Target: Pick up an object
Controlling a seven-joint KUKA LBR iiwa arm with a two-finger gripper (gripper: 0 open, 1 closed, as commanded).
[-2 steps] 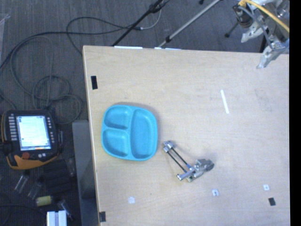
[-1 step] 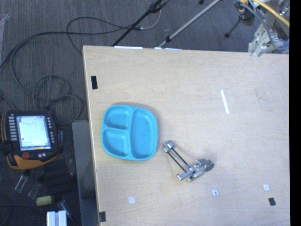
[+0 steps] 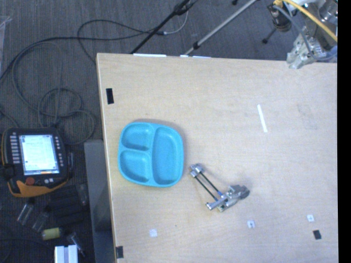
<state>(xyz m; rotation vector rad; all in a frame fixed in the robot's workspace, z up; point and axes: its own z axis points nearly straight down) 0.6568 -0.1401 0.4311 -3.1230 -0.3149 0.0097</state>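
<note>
You are at the approach step: your gripper (image 3: 300,56) hangs at the bench's far right corner, fingers apparently empty though I cannot tell their spread, and must travel to the metal clamp (image 3: 218,189) beside the blue plate (image 3: 151,153).

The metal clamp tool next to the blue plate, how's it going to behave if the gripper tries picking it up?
The metal clamp tool looks rigid, so it probably won't flex. Its thin twin rods offer little to pinch and could slip. The bulkier head at one end may make it tilt if grabbed mid-rod.
</note>
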